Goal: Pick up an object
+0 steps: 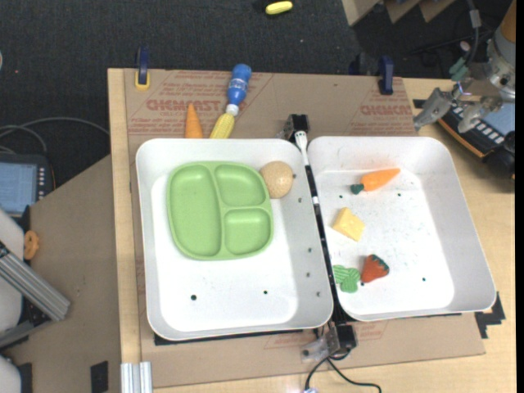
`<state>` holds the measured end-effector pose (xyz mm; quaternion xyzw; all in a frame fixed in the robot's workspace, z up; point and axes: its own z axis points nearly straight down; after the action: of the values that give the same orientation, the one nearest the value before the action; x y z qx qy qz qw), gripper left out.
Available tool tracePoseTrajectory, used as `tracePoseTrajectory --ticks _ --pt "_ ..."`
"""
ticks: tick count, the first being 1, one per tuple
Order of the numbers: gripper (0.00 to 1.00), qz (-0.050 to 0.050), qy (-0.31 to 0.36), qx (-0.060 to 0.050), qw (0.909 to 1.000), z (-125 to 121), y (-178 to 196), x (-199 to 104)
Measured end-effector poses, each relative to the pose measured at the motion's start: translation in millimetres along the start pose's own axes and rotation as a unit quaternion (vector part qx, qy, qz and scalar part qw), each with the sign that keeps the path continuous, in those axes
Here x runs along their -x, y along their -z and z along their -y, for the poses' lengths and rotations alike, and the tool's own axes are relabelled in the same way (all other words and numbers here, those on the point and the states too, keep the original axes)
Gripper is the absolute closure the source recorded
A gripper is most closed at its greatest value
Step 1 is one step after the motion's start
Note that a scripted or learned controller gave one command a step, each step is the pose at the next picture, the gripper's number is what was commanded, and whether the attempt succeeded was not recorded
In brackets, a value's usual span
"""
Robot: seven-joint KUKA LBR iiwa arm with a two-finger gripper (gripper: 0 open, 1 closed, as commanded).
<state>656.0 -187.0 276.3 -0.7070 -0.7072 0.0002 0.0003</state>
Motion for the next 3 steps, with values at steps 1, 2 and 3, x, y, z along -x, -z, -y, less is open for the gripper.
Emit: tracePoseTrajectory --ticks 1,2,3 --pt "0.00 -0.003 0.001 -0.007 1.0000 12.6 -137.1 -38.5" --pt "0.00 0.000 0.003 0.004 1.0000 -13.2 -191.5 -93.6" --pt "0.00 0.000 -0.001 -0.003 1.0000 38.1 -191.8 -76.7"
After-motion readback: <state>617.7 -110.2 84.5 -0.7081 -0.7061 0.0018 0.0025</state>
